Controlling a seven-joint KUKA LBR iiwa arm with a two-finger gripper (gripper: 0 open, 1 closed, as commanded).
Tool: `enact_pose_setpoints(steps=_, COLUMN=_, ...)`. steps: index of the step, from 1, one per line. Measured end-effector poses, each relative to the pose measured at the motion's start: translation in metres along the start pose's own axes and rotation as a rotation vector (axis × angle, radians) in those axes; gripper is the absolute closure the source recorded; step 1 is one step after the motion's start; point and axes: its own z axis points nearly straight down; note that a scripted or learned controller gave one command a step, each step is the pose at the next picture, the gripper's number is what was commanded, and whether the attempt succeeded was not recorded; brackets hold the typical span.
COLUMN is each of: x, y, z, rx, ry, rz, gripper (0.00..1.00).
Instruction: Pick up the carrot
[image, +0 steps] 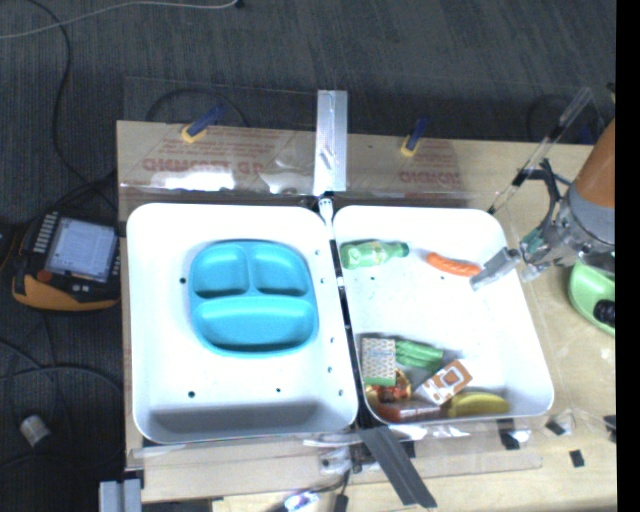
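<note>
The carrot (452, 265), small and orange, lies on the floor of the right bin (500, 330) near its back wall, pointing left to right. My gripper (492, 271) hangs low at the bin's right side, just to the right of the carrot's right end and very close to it. I see nothing held in it. The grey arm (590, 205) with its orange band comes in from the right edge.
A green bottle (372, 253) lies left of the carrot. At the right bin's front sits a pile: a green item (415, 352), a small box (447, 380), a banana (478, 404). A blue divided plate (252, 297) fills the left bin (160, 380). A green object (592, 290) sits on the bench to the right.
</note>
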Motion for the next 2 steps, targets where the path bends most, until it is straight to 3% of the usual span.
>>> enact_pose_setpoints(steps=1, x=0.000, y=0.003, z=-0.066, rx=-0.003, ry=0.000, rz=-0.095, gripper=0.00)
enact_pose_setpoints(steps=2, x=-0.006, y=0.039, z=0.020, rx=-0.002, ry=0.000, rz=-0.424, gripper=0.00)
